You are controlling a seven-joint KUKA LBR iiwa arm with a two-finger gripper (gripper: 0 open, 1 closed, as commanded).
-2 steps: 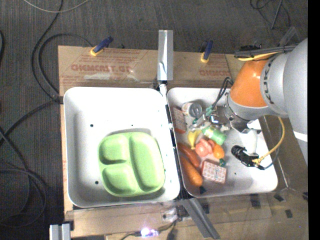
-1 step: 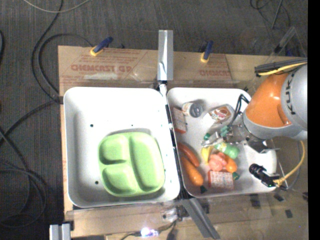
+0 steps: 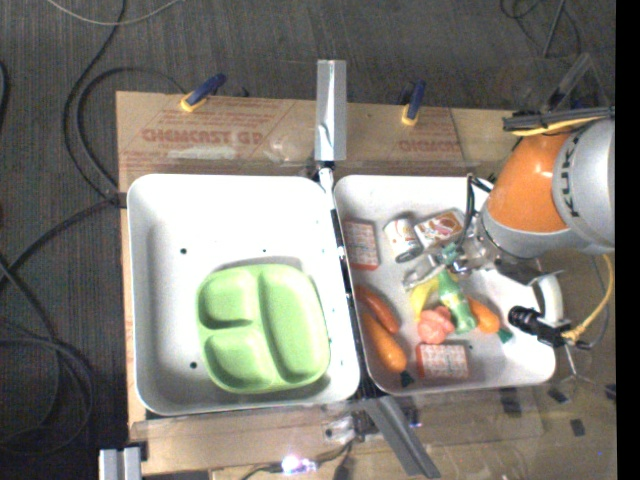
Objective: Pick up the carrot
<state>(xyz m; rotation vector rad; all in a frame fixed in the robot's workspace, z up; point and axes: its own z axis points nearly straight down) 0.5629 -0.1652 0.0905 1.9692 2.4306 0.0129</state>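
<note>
The carrot [image 3: 388, 349], orange and tapered, lies in the right bin [image 3: 530, 368] near its front left corner, beside a reddish sausage-like piece [image 3: 377, 310]. My gripper [image 3: 432, 262] hangs over the middle of the right bin, above a yellow toy [image 3: 424, 291] and behind the carrot, about a hand's width to its right. It is apart from the carrot. The grey arm with its orange band [image 3: 530, 193] reaches in from the right.
The right bin also holds small food packets [image 3: 360, 245], a can [image 3: 400, 230], a red-white box [image 3: 438, 227], a red fruit [image 3: 435, 325], a green piece [image 3: 464, 311], a short orange piece [image 3: 486, 317] and a packet [image 3: 443, 360]. A green divided plate [image 3: 262, 328] sits in the left bin [image 3: 160, 218].
</note>
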